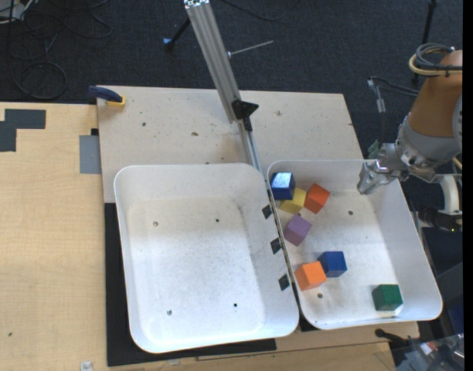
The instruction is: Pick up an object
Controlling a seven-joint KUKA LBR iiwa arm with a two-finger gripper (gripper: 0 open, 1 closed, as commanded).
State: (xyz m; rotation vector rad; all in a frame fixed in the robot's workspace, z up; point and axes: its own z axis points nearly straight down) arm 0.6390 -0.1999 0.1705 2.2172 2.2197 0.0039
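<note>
Contents of right bin (pixel 422 284), located relative to the purple cube (pixel 297 229) lying near the bin's left wall:

- Yellow cube (pixel 294 202): just above the purple cube, toward the far edge; touching or nearly touching it.
- Blue cube with pale top (pixel 282 183): beyond the yellow cube, at the bin's far left corner, touching the yellow one.
- Orange-red cube (pixel 317 198): up and right of the purple cube, just beside the yellow cube.
- Blue cube (pixel 333 263): below and right of the purple cube, nearer the camera.
- Orange cube (pixel 310 274): directly below the purple cube, touching the blue cube's left side.
- Green cube (pixel 387 297): well apart, at the near right corner.

Gripper (pixel 369 182): well to the right of the purple cube, over the bin's far right edge; nothing seen between its fingers; whether they are apart or together cannot be told.

Left bin (pixel 136 207): left of the purple cube, across the shared wall.

Aluminium post (pixel 215 51): slants up beyond both bins.
</note>
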